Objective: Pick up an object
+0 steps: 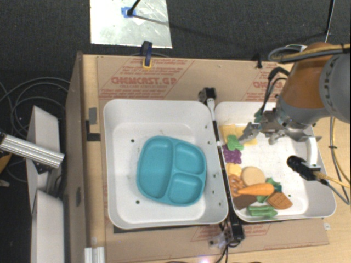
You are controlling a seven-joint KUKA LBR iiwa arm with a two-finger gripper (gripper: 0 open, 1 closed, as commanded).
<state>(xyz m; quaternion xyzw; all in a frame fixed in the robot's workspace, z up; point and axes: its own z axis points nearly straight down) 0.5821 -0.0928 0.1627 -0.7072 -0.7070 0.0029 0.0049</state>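
From my seat, the tool (262,130) sits low over the upper part of the right bin (323,201), its two fingers spread apart with nothing between them, one tip reaching toward the yellow piece (230,131) near the bin's top left corner. The candidates all lie in that right bin, crowded along its left side and bottom: a small green piece (235,143) just below the yellow one, a purple grape cluster (233,156) under that, then a round tan bun-like piece (253,175), an orange carrot (255,189), a waffle-patterned brown piece (280,201) and a green pod (261,211) at the bottom edge. They look like moulded toy food, so I judge them light, stiff and rather slick (hard plastic tends to squirt out of a pinch that lands off centre). The green piece is nearest the tool and I would take it across its narrow middle, though it touches the grapes and sits close to the bin wall, which leaves little room for a finger. The carrot offers a longer, straighter body; gripping it across the thick end seems safer than at the taper. The left bin (118,163) carries a blue divided plate (171,170), too wide and flat for these fingers, I think. Both bins rest on the desk (181,75).
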